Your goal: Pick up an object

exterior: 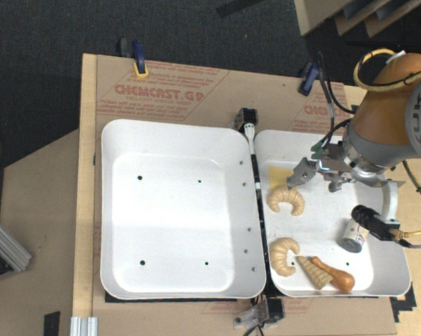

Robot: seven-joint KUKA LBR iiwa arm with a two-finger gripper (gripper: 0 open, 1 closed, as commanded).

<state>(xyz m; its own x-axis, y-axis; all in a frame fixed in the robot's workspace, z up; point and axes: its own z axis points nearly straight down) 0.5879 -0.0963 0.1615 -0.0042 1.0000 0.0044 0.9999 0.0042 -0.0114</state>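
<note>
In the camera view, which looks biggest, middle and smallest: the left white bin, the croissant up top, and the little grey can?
1. Left shallow white plastic bin, by far the largest.
2. Upper tan curved croissant.
3. Small grey metal can, slightly smaller than the croissant; it stands more upright, so that gap is less sure.

Dark carpet floor (77, 13); cardboard-topped bench (203, 90); blue clamps (138, 53) at rear edge.
</note>
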